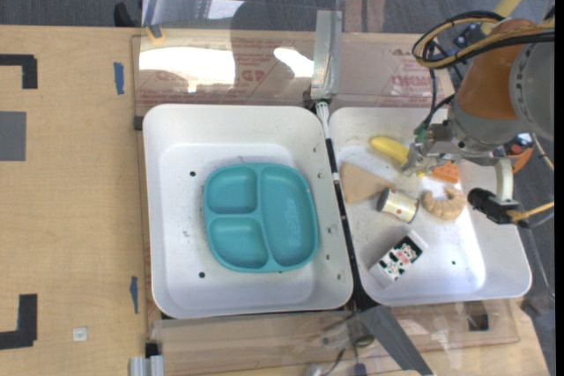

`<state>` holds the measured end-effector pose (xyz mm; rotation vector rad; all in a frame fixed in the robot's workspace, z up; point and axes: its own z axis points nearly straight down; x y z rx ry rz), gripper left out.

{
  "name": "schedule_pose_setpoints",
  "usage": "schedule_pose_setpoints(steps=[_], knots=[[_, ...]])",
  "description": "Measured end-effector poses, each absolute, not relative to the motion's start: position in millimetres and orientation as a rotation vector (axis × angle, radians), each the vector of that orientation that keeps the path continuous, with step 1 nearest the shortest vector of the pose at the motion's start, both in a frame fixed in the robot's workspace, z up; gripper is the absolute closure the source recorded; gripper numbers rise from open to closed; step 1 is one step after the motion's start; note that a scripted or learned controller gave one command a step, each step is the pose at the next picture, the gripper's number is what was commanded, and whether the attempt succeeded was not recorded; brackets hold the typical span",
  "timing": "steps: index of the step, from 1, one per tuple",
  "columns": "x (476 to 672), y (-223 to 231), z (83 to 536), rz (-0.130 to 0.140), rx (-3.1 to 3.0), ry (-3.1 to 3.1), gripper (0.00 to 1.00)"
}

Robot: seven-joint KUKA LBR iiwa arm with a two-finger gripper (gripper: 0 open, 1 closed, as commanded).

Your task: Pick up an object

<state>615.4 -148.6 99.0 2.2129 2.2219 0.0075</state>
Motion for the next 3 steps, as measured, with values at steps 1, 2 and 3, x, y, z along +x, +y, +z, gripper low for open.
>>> schedule_pose_setpoints(steps=[1,2,3], knots=[[641.6,-88.6,99.4,0.002,2.215,2.229,1.0],[664.2,-2.7,190.9,0.016,2.206,2.23,1.0],[610.8,-0.3,224.7,0.005,2.219,2.223,1.0]])
